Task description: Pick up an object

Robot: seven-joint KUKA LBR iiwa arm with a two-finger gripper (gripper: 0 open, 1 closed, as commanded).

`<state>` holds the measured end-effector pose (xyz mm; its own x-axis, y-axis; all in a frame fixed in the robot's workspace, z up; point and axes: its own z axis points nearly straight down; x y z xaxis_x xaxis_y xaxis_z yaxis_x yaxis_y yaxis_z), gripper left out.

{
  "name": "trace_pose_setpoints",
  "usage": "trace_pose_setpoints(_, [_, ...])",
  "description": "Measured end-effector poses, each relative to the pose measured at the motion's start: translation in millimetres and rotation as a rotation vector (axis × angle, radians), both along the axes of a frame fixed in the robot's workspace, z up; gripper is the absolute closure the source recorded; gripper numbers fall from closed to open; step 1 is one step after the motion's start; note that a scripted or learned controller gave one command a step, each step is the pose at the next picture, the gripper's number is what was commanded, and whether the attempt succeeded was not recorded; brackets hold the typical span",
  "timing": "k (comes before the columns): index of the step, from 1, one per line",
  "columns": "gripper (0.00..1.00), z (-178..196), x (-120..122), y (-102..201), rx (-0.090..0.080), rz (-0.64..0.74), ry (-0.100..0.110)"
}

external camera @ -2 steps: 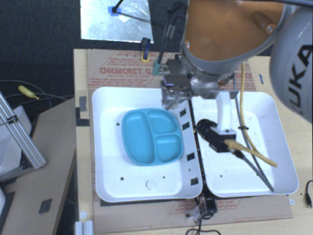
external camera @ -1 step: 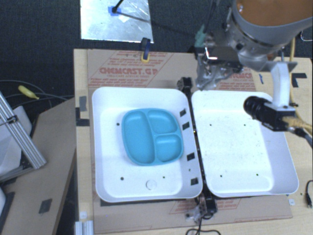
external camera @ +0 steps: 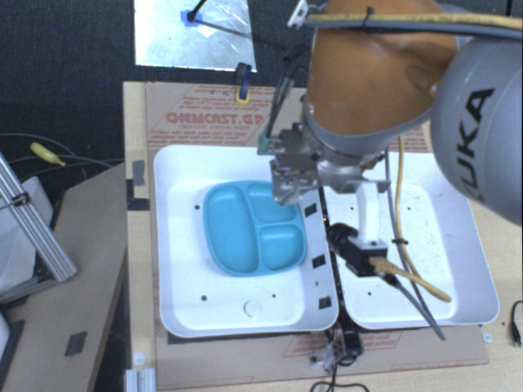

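A light blue divided plate (external camera: 245,235) lies flat in the left white bin (external camera: 180,243), a little right of the bin's middle. My gripper (external camera: 286,188) hangs from the large orange and grey wrist and sits over the plate's upper right corner, close to or touching its rim. The wrist hides the plate's far right edge. Nothing is seen lifted off the bin floor.
The right white bin (external camera: 462,251) lies beside the left one, partly covered by the arm. Both bins rest on a cardboard sheet (external camera: 204,117). A shiny foil sheet (external camera: 192,23) lies at the back, and an aluminium frame (external camera: 29,227) stands at the left.
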<state>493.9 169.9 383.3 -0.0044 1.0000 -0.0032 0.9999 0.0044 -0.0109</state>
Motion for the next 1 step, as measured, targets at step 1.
trace_pose_setpoints(1, [1.00, 153.6, 11.8, 5.7, 0.011, 0.000, -0.030])
